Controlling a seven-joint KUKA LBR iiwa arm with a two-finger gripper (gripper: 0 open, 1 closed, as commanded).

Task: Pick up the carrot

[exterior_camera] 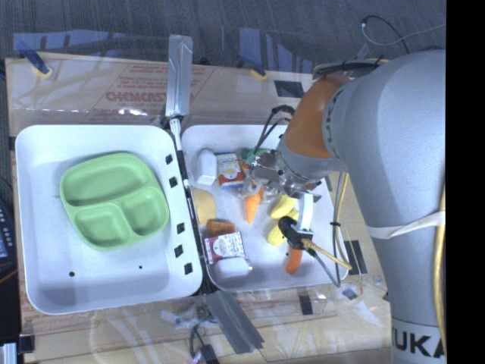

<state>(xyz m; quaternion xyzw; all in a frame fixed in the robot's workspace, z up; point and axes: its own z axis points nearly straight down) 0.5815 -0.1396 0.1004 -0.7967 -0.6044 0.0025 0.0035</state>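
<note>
My gripper (261, 182), low in the right bin (227, 277), closes its fingers on the top of the carrot (251, 205), which hangs just below them, tip down, with a yellow item (279, 207) beside it.

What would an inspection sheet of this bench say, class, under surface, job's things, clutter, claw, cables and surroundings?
Surface: two white bins; left bin, right bin.
Job's things: carrot in the right bin; a second orange piece lies nearer the front.
Clutter: green divided tray in the left bin; small cartons, yellow pieces in the right bin.
Claw: claw just above the carrot; finger state unclear.
Cables: black cables by the wrist.
Surroundings: clear taped sheet behind the bins.
</note>
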